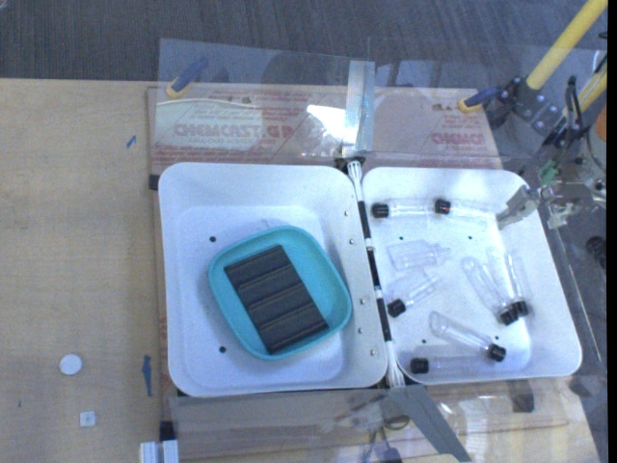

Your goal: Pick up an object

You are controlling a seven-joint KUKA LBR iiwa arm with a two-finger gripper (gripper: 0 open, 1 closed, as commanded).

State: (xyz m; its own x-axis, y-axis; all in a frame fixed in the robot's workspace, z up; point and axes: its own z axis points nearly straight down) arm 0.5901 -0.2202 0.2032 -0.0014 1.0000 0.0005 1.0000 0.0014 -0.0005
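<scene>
The left bin (183,258) holds a teal dish (333,292) with a dark grey ridged block (275,297) lying in it. Several clear plastic tubes with black caps are scattered in the right bin (564,345): one along the far side (410,209), one near the middle (417,255), two at the right (492,283), and one near the front (465,335). My gripper (521,204) shows as a grey metal tip over the far right corner of the right bin, apart from the tubes. The arm behind it is mostly cut off at the frame's right edge.
A clear plastic sheet with red lettering (222,128) lies behind the bins, held by clamps (183,77). A yellow pole (569,32) slants across the top right. A small white disc (70,364) sits on the wooden bench at the left.
</scene>
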